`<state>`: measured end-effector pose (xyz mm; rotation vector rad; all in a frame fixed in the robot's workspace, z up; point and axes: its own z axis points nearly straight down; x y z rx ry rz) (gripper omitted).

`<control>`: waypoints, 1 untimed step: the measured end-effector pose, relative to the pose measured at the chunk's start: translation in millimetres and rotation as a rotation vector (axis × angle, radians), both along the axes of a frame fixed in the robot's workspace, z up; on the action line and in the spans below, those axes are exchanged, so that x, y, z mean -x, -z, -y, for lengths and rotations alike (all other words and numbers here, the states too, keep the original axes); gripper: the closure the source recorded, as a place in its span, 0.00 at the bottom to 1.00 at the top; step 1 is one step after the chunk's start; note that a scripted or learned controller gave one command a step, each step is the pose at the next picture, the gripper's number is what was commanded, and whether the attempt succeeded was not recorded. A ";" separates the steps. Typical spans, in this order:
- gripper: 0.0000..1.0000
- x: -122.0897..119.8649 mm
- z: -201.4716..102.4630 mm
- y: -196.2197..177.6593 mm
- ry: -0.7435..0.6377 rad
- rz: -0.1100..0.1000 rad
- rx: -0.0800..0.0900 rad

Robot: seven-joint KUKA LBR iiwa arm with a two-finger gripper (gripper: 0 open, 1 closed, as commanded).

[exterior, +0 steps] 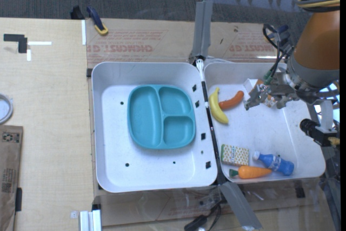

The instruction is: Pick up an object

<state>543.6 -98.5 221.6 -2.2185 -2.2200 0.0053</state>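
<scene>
The approach step is judged in hand. The two-finger gripper (258, 99) is poised at three o'clock of the red-orange sausage-shaped toy (232, 100), beside the yellow plastic banana (217, 107); whether the fingers are parted cannot be told. Descent and closure are required next.

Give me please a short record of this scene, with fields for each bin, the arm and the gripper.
left bin: teal plate with three compartments
right bin: banana, sausage, box, carrot, bottle
arm: reaches in from the right, over the right bin
gripper: near the sausage, nothing seen between its fingers
</scene>
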 end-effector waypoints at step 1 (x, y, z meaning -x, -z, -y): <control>0.00 -44.8 61.3 37.5 -0.062 0.003 0.001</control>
